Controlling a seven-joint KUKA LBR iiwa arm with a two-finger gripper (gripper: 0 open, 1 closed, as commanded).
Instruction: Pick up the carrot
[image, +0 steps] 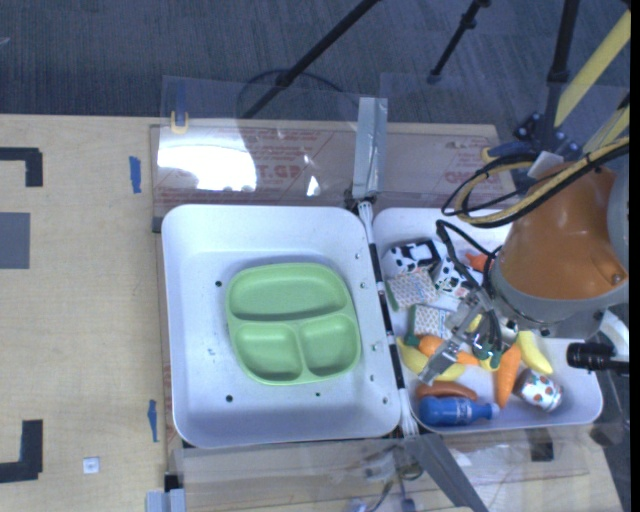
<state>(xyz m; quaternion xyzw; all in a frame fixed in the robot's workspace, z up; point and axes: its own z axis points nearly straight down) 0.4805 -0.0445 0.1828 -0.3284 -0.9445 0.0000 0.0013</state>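
light wood bench (80, 330) on the left with black corner marks and blue tape bits, dark carpet and stand legs up at 12 o'clock. left bin (190, 300) has a green divided plate (292, 322) in the middle. right bin (585, 410) is cluttered: the carrot (508, 373) lies tilted at about 4 o'clock, a blue bottle (455, 410) at 6. the gripper (462, 340) sits down among the toys just left of the carrot, can't tell how its pincer stands. orange-banded arm (560, 250) at 3 o'clock.
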